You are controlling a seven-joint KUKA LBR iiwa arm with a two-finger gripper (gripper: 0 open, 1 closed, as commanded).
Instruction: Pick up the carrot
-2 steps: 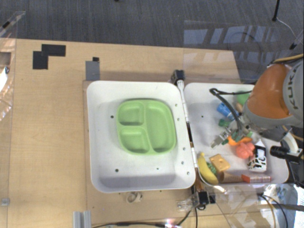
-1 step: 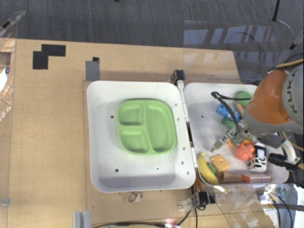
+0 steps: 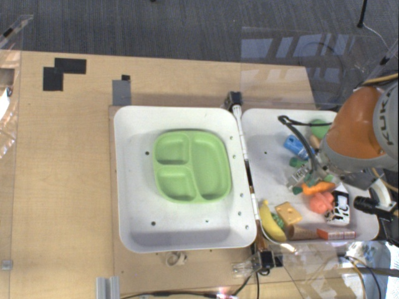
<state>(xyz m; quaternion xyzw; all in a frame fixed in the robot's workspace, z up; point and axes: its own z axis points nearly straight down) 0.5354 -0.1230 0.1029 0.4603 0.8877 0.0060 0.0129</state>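
Grey arm point(image 3: 368, 129) bent over right bin point(image 3: 268, 136), hand point(image 3: 310, 180) at carrot point(image 3: 318, 187), grip unclear.

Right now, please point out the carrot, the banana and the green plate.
carrot point(image 3: 320, 187), camera view, on its orange body.
banana point(image 3: 270, 222), camera view, on its yellow middle.
green plate point(image 3: 190, 166), camera view, on its central divider.

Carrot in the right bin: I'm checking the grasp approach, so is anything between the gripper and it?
Nothing visible does. The gripper is low in the right bin, right at the carrot. A pink toy crowds the carrot's near side.
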